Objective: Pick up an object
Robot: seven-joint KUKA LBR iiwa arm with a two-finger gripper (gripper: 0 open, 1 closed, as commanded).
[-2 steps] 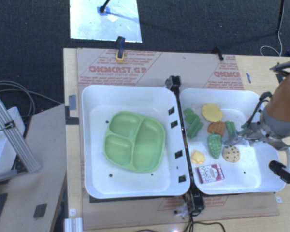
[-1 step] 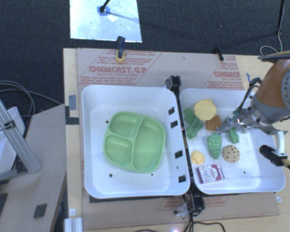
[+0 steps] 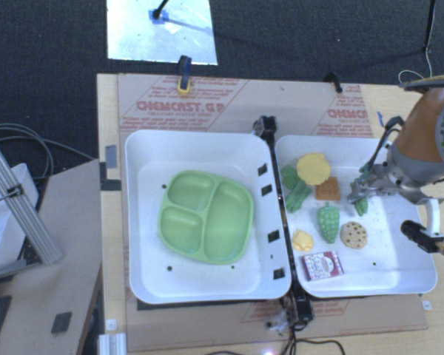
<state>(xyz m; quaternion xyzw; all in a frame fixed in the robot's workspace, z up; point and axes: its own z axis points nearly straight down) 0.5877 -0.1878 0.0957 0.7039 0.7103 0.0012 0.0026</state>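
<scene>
Hand [image 3: 361, 193] low in right bin [image 3: 411, 276], right of frame; grip state cannot tell. Small green piece [image 3: 361, 206] just below it; cookie [image 3: 353, 234] farther down-left.

wooden bench [image 3: 111, 220]; two white bins [image 3: 144, 161], printed sheet [image 3: 207, 98]
</scene>
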